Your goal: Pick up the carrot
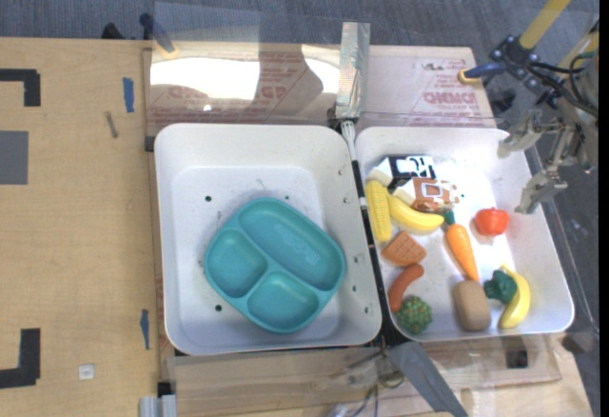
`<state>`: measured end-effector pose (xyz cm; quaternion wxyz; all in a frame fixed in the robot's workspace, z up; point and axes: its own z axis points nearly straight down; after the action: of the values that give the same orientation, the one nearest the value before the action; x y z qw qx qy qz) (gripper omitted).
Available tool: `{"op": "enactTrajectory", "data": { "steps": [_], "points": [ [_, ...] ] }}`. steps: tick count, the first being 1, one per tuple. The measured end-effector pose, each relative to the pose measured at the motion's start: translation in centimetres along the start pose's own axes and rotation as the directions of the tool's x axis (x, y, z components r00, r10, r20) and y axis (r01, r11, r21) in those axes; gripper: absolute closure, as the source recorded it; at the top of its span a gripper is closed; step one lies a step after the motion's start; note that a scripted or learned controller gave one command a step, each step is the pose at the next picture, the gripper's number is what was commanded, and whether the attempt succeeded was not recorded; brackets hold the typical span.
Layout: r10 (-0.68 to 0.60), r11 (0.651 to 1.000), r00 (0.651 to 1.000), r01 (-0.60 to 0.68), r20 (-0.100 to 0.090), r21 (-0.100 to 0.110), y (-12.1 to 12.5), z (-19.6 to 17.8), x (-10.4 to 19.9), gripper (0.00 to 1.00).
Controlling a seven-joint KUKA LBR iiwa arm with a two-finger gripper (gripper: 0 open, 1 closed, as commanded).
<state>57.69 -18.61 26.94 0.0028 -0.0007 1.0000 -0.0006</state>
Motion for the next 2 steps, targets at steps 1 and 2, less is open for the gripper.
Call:
{"op": "enactTrajectory", "data": {
  "steps": [1, 2],
  "points": [
    [-0.11, 0.994, 0.994, 0.11, 0.008, 0.002, 2.0, 14.4, -1.8, 0.0],
    [-0.078, 0.997, 0.996, 0.077, 0.048, 0.021, 3.6, 15.8, 0.4, 0.0]
  ]
}}
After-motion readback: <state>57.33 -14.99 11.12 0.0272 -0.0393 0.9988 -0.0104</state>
